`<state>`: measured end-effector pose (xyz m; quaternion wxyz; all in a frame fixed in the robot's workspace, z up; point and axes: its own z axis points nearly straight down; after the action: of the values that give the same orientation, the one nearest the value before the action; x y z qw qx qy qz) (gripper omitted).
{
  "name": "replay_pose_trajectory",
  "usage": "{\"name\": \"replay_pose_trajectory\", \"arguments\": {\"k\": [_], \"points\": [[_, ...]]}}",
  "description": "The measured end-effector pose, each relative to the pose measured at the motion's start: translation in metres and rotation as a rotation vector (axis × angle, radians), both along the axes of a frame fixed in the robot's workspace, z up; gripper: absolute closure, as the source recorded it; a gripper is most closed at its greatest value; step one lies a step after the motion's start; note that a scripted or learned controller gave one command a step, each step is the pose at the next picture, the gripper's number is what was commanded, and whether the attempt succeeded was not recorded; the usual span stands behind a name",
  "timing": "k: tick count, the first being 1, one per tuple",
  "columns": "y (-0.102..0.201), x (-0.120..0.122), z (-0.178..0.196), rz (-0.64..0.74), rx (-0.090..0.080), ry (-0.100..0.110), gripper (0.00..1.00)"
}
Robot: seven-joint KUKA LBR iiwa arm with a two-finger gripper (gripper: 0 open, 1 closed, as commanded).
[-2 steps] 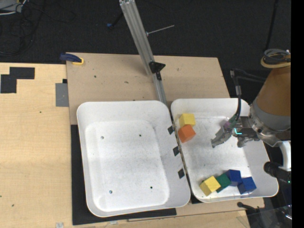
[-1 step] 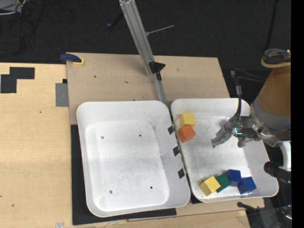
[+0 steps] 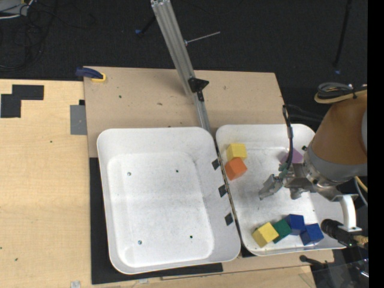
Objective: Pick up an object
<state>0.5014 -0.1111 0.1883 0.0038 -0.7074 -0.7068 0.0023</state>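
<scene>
The gripper (image 3: 271,188) hung low over the middle of the right bin (image 3: 258,138), at the right of the frame, carried in from that side by the grey arm with its orange band (image 3: 339,134). Its state could not be told from this slanted view.

Nothing was seen held. The blocks lay scattered about the right bin, as loose pieces do in a bin meant for repeated picking. A yellow block (image 3: 236,150) sat touching an orange block (image 3: 235,168) near the bin's left wall, toward the centre of the frame. Along the lower edge a second yellow block (image 3: 264,233), a green block (image 3: 282,228) and two blue blocks (image 3: 296,222) (image 3: 311,234) were bunched close together. A purple piece (image 3: 295,156) showed just beside the wrist, partly hidden.

The gripper stood between these groups, apart from each, so which block it aimed for was unclear; most likely the grasp had not yet been made. The left bin (image 3: 111,140) lay alongside.
</scene>
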Motion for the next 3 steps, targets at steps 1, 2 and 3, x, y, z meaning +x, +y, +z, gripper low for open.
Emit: {"name": "replay_pose_trajectory", "arguments": {"k": [1,2,3], "points": [[-0.003,0.002,-0.045,-0.001,0.000,0.000,0.00],[-0.003,0.002,-0.096,-0.001,-0.001,-0.006,0.00],[-0.004,0.002,-0.085,-0.010,0.001,-0.005,1.00]]}}
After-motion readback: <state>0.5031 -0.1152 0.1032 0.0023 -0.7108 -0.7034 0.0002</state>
